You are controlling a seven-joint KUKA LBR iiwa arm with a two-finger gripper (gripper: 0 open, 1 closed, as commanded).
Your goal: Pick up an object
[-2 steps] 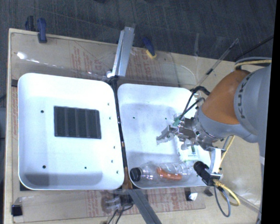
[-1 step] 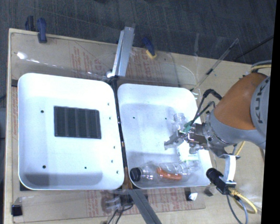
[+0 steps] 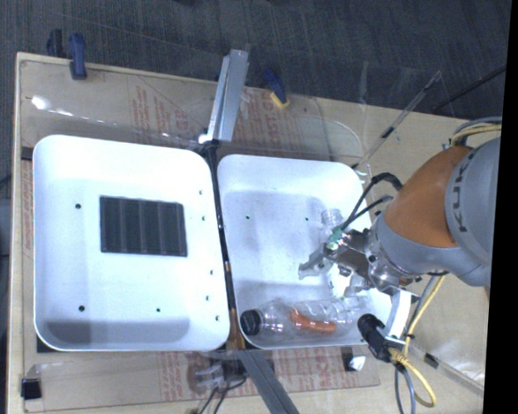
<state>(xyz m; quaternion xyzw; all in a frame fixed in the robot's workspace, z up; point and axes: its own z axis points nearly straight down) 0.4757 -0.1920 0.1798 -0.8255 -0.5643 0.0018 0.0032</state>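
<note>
At the left of the frame sits the left bin (image 3: 119, 245), and on its floor lies a dark ribbed rectangle (image 3: 143, 226) that looks more like a flat grille than something to lift, so it is no candidate for this step. Across the central divider, the right bin (image 3: 268, 202) holds the likely targets: along its lower edge, toward the bottom centre of the frame, lies a clear plastic bottle (image 3: 291, 319) on its side, with a dark cap at its left end and an orange patch showing through its body, and near the bin's upper right part stands or lies 1 more small clear item (image 3: 331, 219), too glassy to identify. The gripper (image 3: 321, 264) hangs over the right part of this bin, just above the bottle and below the small clear item, with the grey arm and its orange band behind it at the right edge. Whether the pincer is wide or narrow cannot be told from this slant, and nothing shows between its tips. To do the grasp well, it seems wise to pick 1 target and centre over it; for the bottle, that means shifting toward the lower edge, turning the wrist so the closing line crosses the bottle's narrow width, and descending squarely, since a round, slick body near the bin wall may roll or squirt aside.
</note>
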